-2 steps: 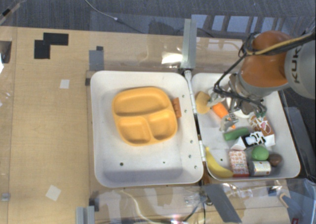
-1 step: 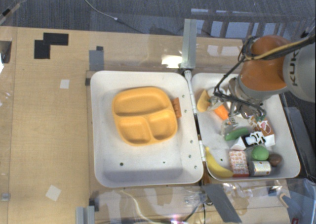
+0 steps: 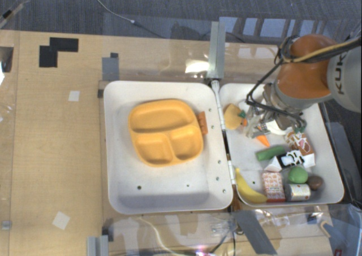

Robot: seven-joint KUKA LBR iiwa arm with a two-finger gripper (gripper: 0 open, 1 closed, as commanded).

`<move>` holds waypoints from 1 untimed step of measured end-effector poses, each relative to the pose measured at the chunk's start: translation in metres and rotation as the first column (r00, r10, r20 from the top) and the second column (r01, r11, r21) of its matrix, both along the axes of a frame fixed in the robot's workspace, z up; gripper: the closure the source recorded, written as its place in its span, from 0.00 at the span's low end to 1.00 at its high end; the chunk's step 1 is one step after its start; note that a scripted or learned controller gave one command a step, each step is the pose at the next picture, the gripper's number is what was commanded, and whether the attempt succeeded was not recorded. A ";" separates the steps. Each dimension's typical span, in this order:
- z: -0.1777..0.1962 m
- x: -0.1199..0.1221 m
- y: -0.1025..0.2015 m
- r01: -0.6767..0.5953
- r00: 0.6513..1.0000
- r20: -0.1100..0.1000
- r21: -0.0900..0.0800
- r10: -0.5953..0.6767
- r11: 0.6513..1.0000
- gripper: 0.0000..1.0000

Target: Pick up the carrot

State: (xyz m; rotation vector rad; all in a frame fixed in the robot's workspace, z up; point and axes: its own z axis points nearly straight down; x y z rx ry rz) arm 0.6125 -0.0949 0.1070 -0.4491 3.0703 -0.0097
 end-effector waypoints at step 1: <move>-0.001 0.000 0.000 0.000 1.000 -0.001 0.000 0.000 1.000 0.00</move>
